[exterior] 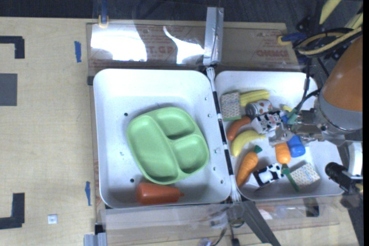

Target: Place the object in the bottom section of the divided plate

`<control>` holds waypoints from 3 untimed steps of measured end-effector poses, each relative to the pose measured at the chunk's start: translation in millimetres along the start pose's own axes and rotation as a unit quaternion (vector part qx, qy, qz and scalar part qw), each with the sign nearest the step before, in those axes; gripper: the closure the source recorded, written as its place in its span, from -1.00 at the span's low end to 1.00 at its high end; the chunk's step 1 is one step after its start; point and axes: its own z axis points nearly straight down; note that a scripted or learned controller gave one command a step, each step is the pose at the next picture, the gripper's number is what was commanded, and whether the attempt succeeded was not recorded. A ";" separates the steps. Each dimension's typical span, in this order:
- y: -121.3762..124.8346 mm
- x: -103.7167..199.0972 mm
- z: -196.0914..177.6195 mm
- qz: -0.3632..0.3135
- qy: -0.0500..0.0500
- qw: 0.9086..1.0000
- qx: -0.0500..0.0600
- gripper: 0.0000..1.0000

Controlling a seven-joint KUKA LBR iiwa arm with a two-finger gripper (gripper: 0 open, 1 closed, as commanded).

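The green divided plate [167,144] lies in the left bin [109,124], with nothing in its sections. My gripper [282,132] hangs low over the right bin [323,193], among a cluster of toy foods. Right below and beside it are a small orange piece [282,153] and a blue block [296,147]. A yellow banana [247,141] and a carrot [248,165] lie just to its left. Whether anything is held cannot be made out.
A red-orange sausage-shaped toy [159,193] lies at the front of the left bin, below the plate. The right bin also holds a second banana [253,97], two speckled cubes [230,105], a black-and-white cow toy [269,174] and another spotted toy [264,112]. The bins' shared wall [222,141] stands between plate and gripper.
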 end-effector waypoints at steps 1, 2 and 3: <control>45.8 72.7 -46.5 -0.064 0.000 0.998 0.000 1.00; 57.2 45.9 -44.9 -0.109 -0.001 0.994 -0.002 1.00; 66.6 36.9 -32.5 0.001 -0.001 1.000 -0.001 1.00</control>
